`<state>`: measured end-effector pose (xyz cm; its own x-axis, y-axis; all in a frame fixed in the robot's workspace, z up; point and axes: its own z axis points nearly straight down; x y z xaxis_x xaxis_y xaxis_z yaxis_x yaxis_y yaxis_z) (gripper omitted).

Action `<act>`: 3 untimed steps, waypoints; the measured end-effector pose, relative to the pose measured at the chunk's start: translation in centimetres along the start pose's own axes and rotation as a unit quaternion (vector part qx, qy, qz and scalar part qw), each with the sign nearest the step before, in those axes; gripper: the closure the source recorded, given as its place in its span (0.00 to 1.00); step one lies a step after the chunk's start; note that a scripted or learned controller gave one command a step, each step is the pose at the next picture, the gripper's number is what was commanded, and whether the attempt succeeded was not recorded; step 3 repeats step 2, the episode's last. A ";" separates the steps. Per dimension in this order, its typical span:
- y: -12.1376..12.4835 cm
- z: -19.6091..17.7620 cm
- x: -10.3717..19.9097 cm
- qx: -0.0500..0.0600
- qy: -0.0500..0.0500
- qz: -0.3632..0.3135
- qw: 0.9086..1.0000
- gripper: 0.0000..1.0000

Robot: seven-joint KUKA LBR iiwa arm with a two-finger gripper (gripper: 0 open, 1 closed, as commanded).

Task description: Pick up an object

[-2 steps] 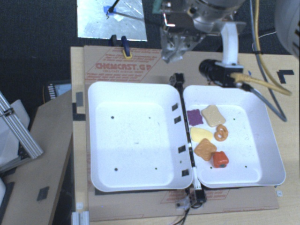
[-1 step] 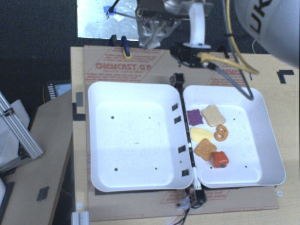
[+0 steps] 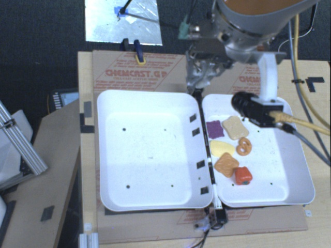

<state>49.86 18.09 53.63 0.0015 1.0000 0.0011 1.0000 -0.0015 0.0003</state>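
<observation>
Toy foods, among them a purple square point(image 3: 214, 129), a pretzel point(image 3: 244, 147) and a red piece point(image 3: 243, 175), are clustered in the glossy right bin point(image 3: 289, 190). "CHEMCAST" point(image 3: 135, 73) is printed on cardboard. The claw's point(image 3: 198, 84) opening cannot be told.

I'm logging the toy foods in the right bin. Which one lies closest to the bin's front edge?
The red piece, below the orange wedge; the purple, tan, yellow and pretzel pieces all lie farther back.

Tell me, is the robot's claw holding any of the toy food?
No. The gripper hangs over the back edge between the bins, with nothing in it. The toy food lies in the right bin.
</observation>
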 end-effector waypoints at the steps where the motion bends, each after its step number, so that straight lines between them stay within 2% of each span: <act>1: 0.3 -1.0 0.3 -0.002 0.001 -0.003 1.000 1.00; 2: 7.8 0.3 1.8 -0.001 -0.001 -0.001 1.000 1.00; 3: 7.8 0.3 1.8 -0.001 -0.001 -0.001 1.000 1.00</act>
